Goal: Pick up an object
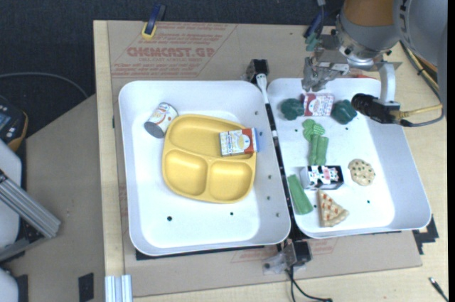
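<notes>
Overhead, the hand hovers by a flat red-and-white carton.

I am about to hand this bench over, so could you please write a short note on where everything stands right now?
Gripper: low over the far end of the right bin, just above a small red-and-white packet; nothing visibly held.
Right bin: packet between two dark green pieces, green pods, a black-and-white carton, a cookie, a pizza slice.
Left bin: yellow divided tray with a small carton on it, a can beside it.
Done: nothing lifted yet.
Left: grasp and lift one object.
</notes>
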Controlling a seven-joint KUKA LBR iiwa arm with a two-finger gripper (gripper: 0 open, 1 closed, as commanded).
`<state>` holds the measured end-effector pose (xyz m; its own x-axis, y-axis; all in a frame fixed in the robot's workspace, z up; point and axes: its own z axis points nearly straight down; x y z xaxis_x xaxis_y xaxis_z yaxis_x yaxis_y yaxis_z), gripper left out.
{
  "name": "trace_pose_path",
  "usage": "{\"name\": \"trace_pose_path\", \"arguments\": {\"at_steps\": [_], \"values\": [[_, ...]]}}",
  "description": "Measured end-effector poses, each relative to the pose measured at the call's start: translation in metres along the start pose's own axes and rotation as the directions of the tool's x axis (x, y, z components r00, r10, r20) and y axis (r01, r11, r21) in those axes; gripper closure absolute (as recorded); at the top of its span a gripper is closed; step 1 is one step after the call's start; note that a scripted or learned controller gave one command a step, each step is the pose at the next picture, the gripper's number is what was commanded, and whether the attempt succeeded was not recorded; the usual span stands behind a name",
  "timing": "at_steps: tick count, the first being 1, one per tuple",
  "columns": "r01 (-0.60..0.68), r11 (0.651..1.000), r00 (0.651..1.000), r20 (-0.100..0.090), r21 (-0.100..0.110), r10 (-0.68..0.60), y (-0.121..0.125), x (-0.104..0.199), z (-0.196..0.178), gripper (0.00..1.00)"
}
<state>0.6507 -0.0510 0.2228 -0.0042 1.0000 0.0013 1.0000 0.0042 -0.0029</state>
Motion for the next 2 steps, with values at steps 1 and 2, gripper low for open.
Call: {"name": "trace_pose_path", "arguments": {"at_steps": [1,2], "values": [[0.0,1.0,1.0,0.001,-0.006,0.0,0.016,0.05,0.006,1.0],[-0.002,1.0,1.0,0.001,-0.002,0.002,0.012,0.068,0.008,1.0]]}}
